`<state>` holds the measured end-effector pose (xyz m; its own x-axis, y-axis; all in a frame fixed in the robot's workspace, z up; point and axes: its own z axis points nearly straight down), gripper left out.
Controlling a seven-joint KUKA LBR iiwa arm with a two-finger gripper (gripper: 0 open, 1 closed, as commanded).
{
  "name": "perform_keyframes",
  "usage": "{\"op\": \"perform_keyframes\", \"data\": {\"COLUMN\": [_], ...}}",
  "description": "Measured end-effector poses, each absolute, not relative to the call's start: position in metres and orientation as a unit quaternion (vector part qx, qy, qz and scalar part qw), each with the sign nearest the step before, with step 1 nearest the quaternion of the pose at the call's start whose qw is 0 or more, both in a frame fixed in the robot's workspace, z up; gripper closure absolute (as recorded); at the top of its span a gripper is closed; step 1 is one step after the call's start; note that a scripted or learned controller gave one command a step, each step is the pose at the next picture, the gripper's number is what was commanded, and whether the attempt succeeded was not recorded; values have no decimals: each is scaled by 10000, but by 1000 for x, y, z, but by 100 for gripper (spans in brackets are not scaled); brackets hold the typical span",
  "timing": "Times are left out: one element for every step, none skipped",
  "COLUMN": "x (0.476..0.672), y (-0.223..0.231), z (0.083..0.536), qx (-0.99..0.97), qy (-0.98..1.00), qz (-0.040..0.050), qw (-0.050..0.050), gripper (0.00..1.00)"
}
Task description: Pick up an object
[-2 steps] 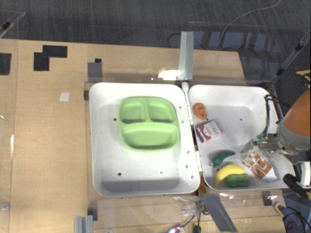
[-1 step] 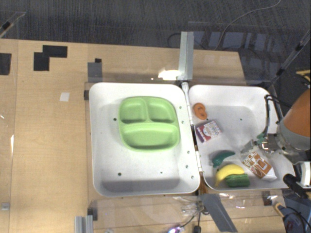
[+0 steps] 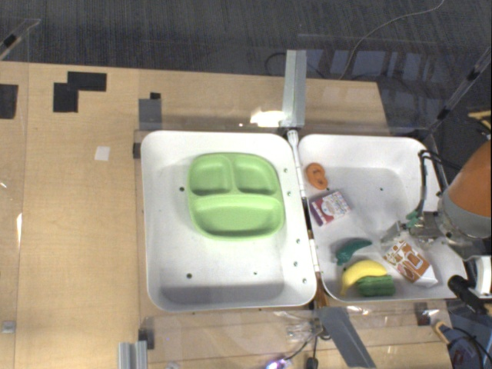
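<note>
Nearest us, a yellow banana (image 3: 364,271) and a green toy (image 3: 376,286) sit at the right bin's (image 3: 369,156) front edge, touching. We see the gripper (image 3: 411,225) low at that bin's right side; finger state we cannot tell. Just below the gripper tip lies a white-and-orange snack packet (image 3: 410,261), not visibly between the fingers. Further left: a teal piece (image 3: 351,248) just behind the banana, a purple-and-white packet (image 3: 330,205), an orange piece (image 3: 316,175) near the divider. Left bin (image 3: 165,206) holds a green divided plate (image 3: 234,193).
</note>
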<state>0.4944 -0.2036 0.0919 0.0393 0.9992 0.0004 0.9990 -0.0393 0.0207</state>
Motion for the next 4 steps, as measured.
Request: {"op": "perform_keyframes", "data": {"x": [511,577,584,623], "y": [-163,-110,-100,-95], "z": [112,92,141,100], "qx": [6878,6216,5952,5974], "qy": [7259,7833,8036,8019], "qz": [16,49,17,65], "qw": [19,73,25,116], "gripper": [0,0,0,0]}}
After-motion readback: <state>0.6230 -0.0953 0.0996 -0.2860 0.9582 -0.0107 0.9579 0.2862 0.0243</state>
